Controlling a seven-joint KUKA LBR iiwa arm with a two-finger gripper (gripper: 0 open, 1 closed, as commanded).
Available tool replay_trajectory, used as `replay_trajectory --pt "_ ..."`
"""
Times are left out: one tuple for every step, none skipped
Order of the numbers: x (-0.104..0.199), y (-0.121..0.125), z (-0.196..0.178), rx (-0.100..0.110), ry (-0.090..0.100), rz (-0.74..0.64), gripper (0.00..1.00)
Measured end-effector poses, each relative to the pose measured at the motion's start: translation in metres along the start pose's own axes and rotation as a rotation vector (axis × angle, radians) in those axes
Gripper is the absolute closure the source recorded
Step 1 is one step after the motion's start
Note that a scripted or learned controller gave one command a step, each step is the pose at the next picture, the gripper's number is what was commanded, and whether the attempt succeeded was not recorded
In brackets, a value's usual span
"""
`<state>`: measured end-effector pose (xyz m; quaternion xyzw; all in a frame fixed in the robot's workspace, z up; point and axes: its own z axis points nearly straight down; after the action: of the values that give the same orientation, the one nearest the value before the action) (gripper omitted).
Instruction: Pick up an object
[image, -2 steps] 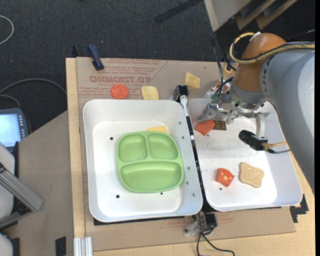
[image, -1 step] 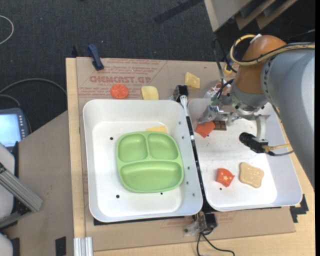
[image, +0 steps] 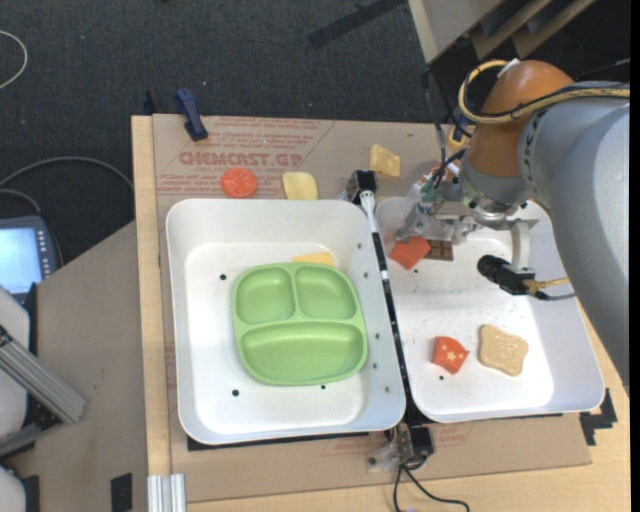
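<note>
Camera view. Claw (image: 437, 228) position: low over the far end of the right bin (image: 560, 400), close to the wall shared with the left bin (image: 200, 400). Whether the claw is open, closed or gripping cannot be told, as the wrist hardware hides it.

Task object: an orange-red block (image: 409, 253) lies on the bin floor just beside the claw, on its left-bin side. A small brown piece (image: 441, 251) lies directly at the claw, touching or nearly touching the block. This is judged to be the approach step, because the claw is placed low here to reach these two items. Nothing is seen lifted.

Other candidates: a red piece with a pale star (image: 449, 354) and a tan toast-shaped piece (image: 502, 350) lie well apart from the claw, toward the near end of the same bin.

Beyond the shared wall, well apart from the claw, a green divided plate (image: 298, 325) lies flat in the left bin with a yellow piece (image: 314, 259) showing at its far edge.

Both bins rest on a cardboard sheet (image: 160, 300). Past the left bin's far rim lie an orange disc (image: 238, 182), a pale yellow piece (image: 299, 185) and a yellow wedge (image: 384, 160).

Markings: red lettering (image: 240, 157) on the cardboard reads "CHEMCAST", followed by what looks like "GP". The smaller lines around it are too small to read.
</note>
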<state>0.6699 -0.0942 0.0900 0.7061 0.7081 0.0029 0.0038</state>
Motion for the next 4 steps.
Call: replay_trajectory --pt "-0.002 -0.012 -0.002 -0.007 0.0 0.002 0.0" --pt "0.0 -0.01 0.0 -0.003 -0.001 0.002 0.0" --pt "-0.057 -0.072 -0.012 0.008 0.001 0.008 0.0" --pt "0.021 -0.113 -0.1 0.009 0.004 -0.002 0.0"
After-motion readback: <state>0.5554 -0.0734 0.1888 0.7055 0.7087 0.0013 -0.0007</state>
